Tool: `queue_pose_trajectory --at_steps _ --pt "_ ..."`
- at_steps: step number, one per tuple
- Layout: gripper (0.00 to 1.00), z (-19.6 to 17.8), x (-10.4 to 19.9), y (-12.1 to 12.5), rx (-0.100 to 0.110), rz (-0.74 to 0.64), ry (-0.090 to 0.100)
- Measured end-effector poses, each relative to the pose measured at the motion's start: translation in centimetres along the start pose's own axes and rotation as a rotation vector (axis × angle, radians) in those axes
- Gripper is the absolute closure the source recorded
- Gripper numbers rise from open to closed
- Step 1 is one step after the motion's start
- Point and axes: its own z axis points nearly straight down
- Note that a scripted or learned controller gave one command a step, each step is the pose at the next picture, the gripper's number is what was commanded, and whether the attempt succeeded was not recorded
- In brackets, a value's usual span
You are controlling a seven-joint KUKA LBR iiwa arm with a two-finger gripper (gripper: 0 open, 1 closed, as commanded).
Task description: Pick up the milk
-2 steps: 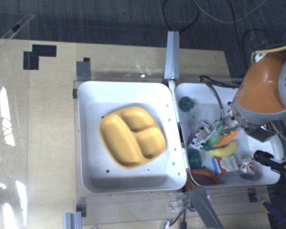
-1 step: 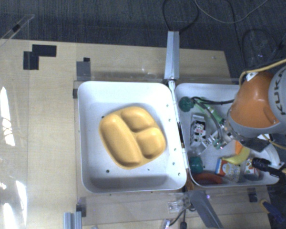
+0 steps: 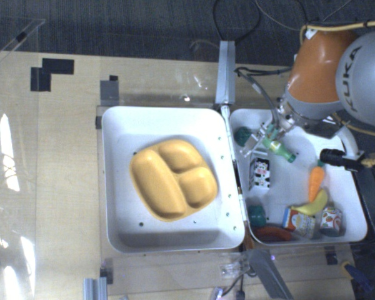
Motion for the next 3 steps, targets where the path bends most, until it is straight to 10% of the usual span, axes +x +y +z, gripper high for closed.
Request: queue_pose_trajectory --at_steps 1,2,3 --pt "0.00 0.3 3.5 4.4 0.001 0.222 0.001" --pt "0.00 0.3 5.6 -4.6 0.003 0.268 0.002" --pt "0.00 0.3 2.2 -5.4 0.002 0.289 0.000"
